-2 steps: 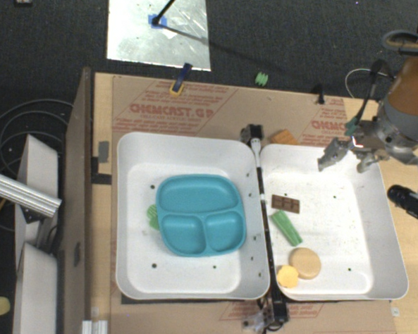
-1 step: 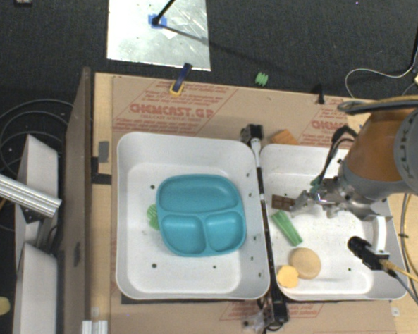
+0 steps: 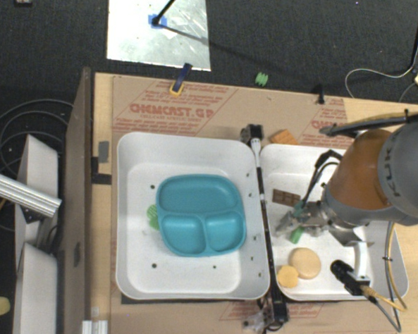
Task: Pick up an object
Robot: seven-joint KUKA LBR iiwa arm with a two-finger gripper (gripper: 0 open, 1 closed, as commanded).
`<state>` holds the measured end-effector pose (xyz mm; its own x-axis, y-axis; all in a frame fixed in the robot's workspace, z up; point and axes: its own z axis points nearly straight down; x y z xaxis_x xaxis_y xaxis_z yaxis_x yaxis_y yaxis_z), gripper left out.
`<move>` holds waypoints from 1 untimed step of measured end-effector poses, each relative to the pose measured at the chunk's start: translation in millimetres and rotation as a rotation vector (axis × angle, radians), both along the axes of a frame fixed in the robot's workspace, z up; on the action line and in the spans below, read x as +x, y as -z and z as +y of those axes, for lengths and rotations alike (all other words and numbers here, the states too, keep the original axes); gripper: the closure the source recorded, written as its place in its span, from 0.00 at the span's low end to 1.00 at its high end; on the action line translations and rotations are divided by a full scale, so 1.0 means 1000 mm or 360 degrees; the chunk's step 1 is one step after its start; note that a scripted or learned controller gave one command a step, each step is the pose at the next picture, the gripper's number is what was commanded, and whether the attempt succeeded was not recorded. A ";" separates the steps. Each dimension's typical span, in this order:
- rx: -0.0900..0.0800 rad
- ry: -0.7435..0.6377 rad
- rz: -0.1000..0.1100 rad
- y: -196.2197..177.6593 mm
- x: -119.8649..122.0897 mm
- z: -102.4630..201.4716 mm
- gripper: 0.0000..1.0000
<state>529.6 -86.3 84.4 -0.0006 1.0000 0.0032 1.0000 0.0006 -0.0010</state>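
Below, brown bench [image 3: 198, 106] on dark carpet [image 3: 47, 47]; hand [image 3: 295, 221] state unclear.

In the right bin [image 3: 286, 160], the arm [image 3: 378, 180] covers the middle; a brown block [image 3: 286, 198], a green piece [image 3: 296, 235] and two tan rounds [image 3: 305, 262] crowd the left and front. The left bin [image 3: 133, 193] offers open floor around the blue tray [image 3: 200, 214].

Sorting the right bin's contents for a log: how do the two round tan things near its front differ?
The larger tan disc is paler beige; the smaller tan piece is more yellow-orange. The larger tan disc lies further back, the smaller tan piece nearer the front-left corner. Both are roundish and lie side by side in the right bin.
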 end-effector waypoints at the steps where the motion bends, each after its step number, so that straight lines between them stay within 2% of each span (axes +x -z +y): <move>1: -0.0004 0.0000 -0.0009 -0.011 0.002 -0.001 1.00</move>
<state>531.6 -87.5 95.4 -0.0008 1.0000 0.0006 1.0000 0.0008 0.0044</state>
